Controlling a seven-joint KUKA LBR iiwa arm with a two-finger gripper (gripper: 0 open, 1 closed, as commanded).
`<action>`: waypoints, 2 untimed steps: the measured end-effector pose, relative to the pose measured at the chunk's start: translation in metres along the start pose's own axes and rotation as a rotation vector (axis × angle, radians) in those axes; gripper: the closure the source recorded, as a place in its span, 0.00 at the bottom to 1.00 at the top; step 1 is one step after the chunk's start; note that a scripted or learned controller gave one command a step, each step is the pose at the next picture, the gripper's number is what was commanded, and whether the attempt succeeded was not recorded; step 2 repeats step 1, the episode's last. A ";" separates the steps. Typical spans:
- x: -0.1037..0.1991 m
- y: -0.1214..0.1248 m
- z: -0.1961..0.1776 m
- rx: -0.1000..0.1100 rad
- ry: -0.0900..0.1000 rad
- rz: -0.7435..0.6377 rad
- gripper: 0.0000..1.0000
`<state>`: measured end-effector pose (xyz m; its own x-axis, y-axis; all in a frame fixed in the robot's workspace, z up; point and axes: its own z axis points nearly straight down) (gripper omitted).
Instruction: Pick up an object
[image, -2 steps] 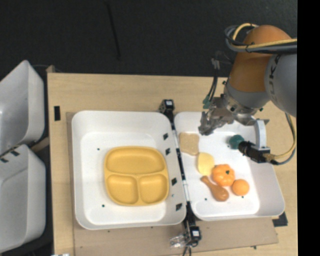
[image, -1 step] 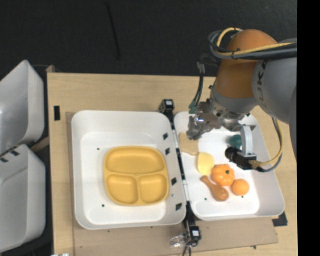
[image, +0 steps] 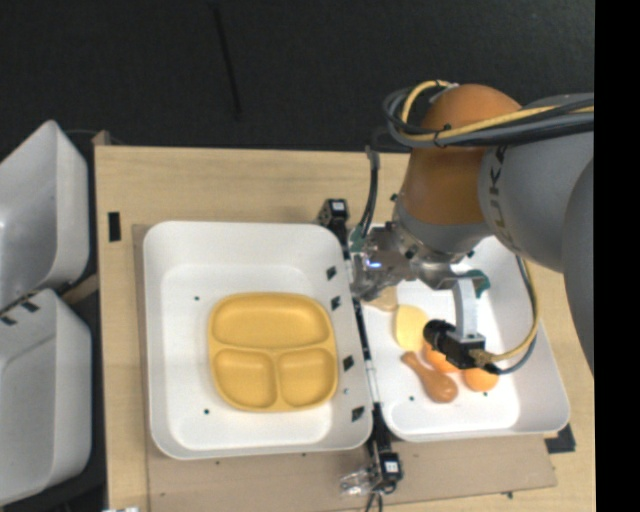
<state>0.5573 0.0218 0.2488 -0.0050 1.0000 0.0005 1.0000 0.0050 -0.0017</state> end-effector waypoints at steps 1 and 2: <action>0.045 -0.019 -0.003 0.000 0.001 -0.002 1.00; 0.045 -0.019 -0.003 0.000 0.001 -0.002 1.00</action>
